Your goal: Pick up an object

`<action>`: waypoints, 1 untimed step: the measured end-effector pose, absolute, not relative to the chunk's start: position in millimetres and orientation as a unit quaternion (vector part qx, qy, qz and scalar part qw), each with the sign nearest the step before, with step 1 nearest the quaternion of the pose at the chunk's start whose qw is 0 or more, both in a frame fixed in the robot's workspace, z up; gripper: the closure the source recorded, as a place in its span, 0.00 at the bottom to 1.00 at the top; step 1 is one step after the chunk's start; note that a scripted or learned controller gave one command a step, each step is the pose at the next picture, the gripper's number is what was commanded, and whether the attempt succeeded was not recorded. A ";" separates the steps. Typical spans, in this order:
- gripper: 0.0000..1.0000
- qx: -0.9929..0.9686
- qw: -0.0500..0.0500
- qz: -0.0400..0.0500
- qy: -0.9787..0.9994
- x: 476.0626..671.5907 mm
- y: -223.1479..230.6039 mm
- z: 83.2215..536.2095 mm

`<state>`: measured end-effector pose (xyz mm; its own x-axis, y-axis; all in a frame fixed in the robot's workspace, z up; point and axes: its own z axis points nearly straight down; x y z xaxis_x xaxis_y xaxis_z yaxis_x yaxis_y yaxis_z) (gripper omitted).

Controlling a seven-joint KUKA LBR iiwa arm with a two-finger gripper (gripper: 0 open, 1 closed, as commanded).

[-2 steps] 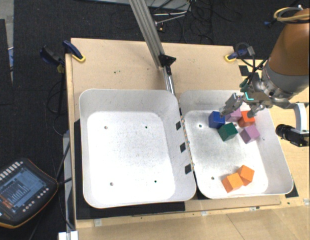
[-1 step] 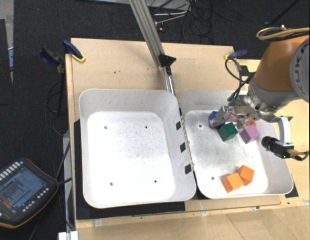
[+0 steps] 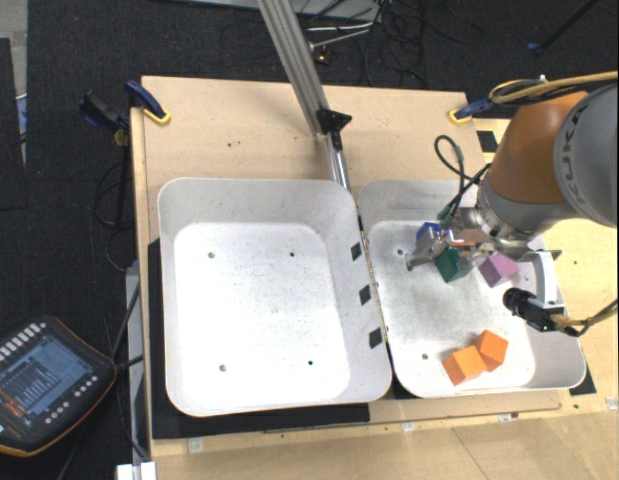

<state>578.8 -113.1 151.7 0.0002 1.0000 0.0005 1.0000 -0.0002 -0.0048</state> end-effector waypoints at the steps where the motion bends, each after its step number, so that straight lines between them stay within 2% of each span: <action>1: 0.00 -0.707 0.002 0.002 -0.707 577.5 -112.4 97.8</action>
<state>577.5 -112.4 97.8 0.0007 1.0000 0.0007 1.0000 -0.0007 -0.0057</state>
